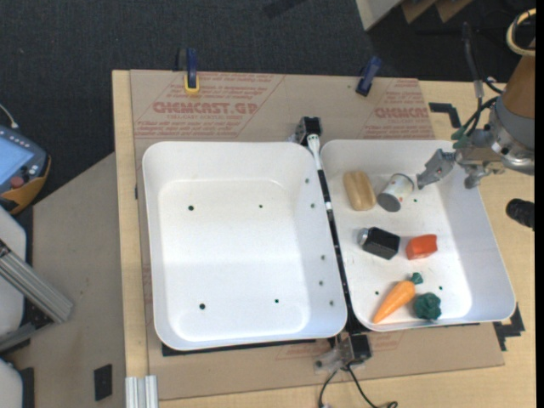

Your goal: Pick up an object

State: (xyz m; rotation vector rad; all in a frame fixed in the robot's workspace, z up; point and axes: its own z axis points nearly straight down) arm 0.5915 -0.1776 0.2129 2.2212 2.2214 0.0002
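Note:
The right bin (484,253) holds several small objects: a tan bread-shaped piece (359,190), a grey and white cylinder (393,192) lying on its side, a black block (379,243), an orange-red block (422,246), a toy carrot (395,300) and a green lump (427,305). My gripper (453,170) hangs over the bin's far right part, just right of the cylinder. Its fingers stand apart with nothing between them; the left fingertip (435,167) is close to the cylinder, and I cannot tell whether it touches.
The left bin (170,185) lies beside the right one, with a black divider strip (327,219) between them. Two blue clamps (190,68) (368,76) sit at the board's far edge. Cables hang near the arm at the upper right.

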